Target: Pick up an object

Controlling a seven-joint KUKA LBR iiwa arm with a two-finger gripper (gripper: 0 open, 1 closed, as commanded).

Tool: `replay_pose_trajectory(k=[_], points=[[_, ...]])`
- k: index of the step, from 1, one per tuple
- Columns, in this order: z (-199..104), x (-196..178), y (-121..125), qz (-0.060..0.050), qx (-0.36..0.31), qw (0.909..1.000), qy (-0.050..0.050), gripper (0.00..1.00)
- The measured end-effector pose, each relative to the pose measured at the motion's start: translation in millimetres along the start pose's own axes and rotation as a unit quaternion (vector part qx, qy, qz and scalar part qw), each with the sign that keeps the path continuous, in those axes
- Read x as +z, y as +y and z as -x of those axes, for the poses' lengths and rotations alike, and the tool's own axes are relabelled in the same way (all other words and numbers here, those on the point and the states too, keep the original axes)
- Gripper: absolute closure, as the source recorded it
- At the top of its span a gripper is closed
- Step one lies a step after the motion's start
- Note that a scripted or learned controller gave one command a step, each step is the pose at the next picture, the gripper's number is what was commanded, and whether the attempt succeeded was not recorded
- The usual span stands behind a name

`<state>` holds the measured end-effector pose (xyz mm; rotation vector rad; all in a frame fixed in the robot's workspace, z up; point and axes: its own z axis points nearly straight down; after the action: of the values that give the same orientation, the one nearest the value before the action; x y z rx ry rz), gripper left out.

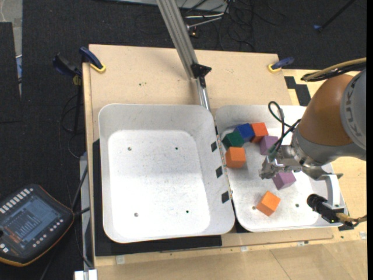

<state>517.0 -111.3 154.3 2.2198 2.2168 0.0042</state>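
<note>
The gripper (273, 169) hangs low in the right bin (245, 217), its tip just beside the purple cube (284, 179), which lies near the bin's middle. Whether the fingers are parted or clenched I cannot tell; no cube shows between them. The cube looks small, stiff and light, probably foam or plastic, with flat faces that should give a firm hold if taken across two opposite sides. Its tilt may let it slip. An orange cube (268, 203) sits nearer the bin's front rim, well clear of the others
</note>
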Motion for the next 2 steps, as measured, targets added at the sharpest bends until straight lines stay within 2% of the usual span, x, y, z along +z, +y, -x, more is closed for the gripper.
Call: replay_pose_trajectory(k=[2], points=[[16, -103, 6, 0.0, -0.002, 1.0, 0.0, 1.0]])
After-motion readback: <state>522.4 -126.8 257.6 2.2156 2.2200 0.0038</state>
